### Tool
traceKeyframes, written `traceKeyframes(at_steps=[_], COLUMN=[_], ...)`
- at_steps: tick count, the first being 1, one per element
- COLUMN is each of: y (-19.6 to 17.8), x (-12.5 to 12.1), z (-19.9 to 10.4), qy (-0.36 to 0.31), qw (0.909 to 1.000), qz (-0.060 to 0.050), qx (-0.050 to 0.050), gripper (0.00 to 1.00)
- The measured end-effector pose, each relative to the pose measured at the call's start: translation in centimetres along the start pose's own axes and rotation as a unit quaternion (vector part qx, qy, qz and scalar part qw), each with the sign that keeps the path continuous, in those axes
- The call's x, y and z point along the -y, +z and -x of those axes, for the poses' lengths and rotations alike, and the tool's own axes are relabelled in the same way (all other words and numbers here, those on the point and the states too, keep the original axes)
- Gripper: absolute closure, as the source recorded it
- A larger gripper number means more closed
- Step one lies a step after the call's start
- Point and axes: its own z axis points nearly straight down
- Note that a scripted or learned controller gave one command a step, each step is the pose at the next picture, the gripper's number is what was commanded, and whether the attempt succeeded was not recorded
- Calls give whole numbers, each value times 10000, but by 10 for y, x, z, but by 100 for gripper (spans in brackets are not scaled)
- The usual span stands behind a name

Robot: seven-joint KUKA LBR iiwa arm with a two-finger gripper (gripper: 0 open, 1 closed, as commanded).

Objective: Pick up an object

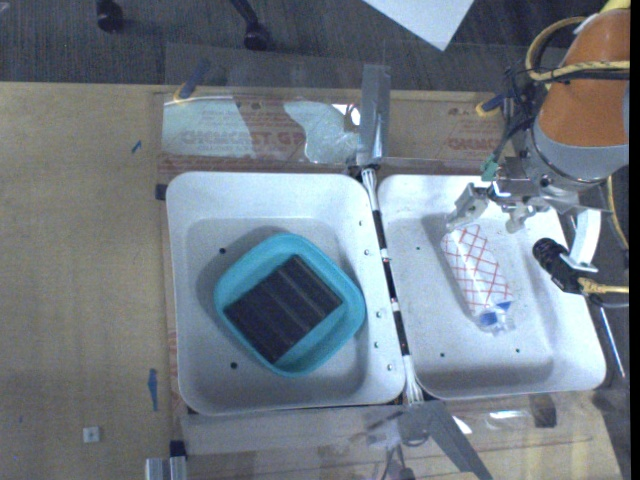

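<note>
— Gripper status?

— Fingers spread wide, nothing between them. I hang over the right bin near its back edge, above the top end of the red-checked white pouch.

— Risk?

— It's soft and flat, I judge; my fingertips may slide off and close empty.

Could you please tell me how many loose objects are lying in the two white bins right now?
2: a blue dish in the left bin, and a red-checked white packet in the right bin, just below the gripper.
</note>
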Motion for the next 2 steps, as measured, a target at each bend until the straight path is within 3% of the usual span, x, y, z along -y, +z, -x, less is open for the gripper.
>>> traceKeyframes(at_steps=[1,2], y=[145,150], x=[-5,30], z=[36,32], qy=[-274,-354], qw=[9996,9993], qz=[28,69], qx=[8,12], gripper=[0,0])
